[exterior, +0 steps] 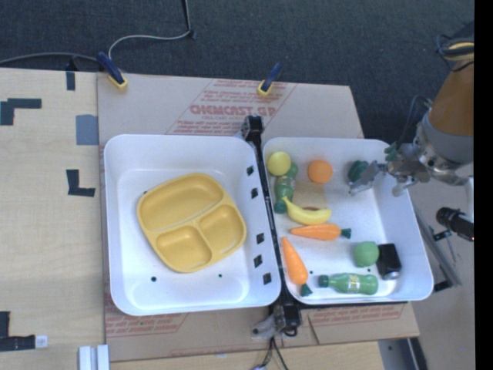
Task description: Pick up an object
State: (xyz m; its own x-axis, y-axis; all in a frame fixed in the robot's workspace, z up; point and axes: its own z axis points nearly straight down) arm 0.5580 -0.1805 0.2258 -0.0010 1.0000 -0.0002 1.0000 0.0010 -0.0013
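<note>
Left bin carries a yellow divided tray, lying flat, apparently as the drop site. Right bin holds the pick candidates, loosely scattered: lemon, orange, banana, two carrots, green bottle. The claw hovers over the bin's upper-right; its spread cannot be told.

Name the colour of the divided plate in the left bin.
Yellow; the divided plate shows clearly in the camera view.
</note>
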